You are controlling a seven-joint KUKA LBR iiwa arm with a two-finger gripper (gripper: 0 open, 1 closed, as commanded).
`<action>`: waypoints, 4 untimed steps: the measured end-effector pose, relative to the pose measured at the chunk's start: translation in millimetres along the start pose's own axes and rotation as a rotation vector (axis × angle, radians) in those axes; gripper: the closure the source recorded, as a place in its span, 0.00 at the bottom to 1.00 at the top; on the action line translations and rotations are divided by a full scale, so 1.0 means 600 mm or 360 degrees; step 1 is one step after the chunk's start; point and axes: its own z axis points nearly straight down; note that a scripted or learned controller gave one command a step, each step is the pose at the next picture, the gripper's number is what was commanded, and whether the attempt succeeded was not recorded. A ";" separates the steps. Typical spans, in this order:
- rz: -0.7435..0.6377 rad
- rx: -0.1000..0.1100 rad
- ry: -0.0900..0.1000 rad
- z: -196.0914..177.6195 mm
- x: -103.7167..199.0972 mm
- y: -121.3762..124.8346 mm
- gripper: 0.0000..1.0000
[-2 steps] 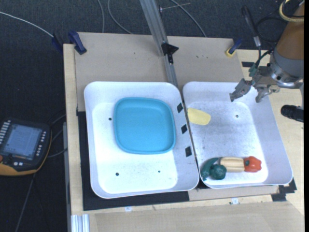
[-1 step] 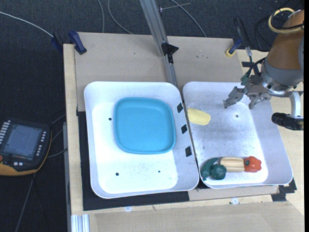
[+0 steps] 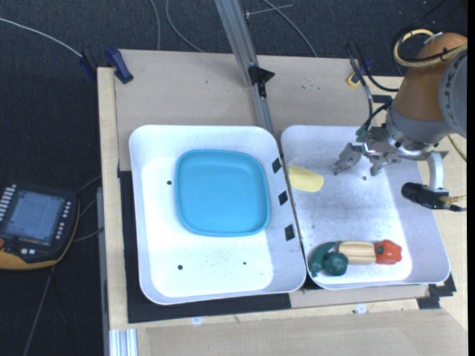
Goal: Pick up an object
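In the right bin (image 3: 349, 213) lie a pale yellow piece (image 3: 305, 179) near the left wall, and along the front wall a dark green lump (image 3: 328, 262), a tan roll (image 3: 356, 252) and a red piece (image 3: 388, 251) in a row. My gripper (image 3: 362, 161) hangs over the back of the right bin with its fingers (image 3: 343, 162) spread apart and nothing between them. It is to the right of the yellow piece and well behind the front row.
A blue square plate (image 3: 223, 192) lies in the left bin (image 3: 152, 221). A metal pole (image 3: 237, 35) slants up from between the bins. Blue clamps (image 3: 117, 64) sit at the bench's back corners. A teach pendant (image 3: 33, 225) lies off the bench at left.
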 end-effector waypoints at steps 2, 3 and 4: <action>0.0000 -0.0009 -0.0002 0.045 0.000 0.001 1.00; 0.0001 -0.0015 -0.0003 -0.044 -0.006 0.019 1.00; 0.0001 -0.0016 -0.0003 -0.149 -0.011 0.026 1.00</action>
